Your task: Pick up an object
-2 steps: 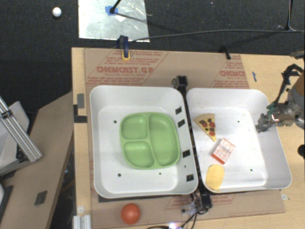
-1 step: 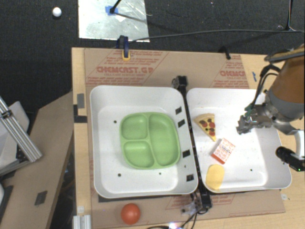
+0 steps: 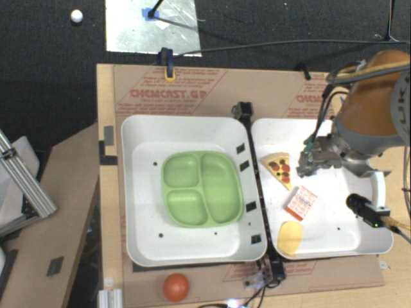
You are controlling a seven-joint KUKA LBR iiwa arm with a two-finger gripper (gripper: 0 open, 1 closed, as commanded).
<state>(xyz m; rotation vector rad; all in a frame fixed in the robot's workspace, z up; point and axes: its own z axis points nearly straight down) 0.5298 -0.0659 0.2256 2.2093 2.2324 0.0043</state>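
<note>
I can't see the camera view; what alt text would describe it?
A grey robot arm's gripper hangs over the right white bin, beside a pizza slice, a small red-and-white box and a yellow piece. The left bin holds a green divided tray.

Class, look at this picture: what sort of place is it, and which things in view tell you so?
Probably a robotics lab test bench. A robot arm reaches over two white bins, which hold toy food such as a pizza slice and a green divided plate, and cables run across the bench.

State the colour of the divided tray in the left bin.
Light green: the divided tray shows plainly in the camera view.
</note>
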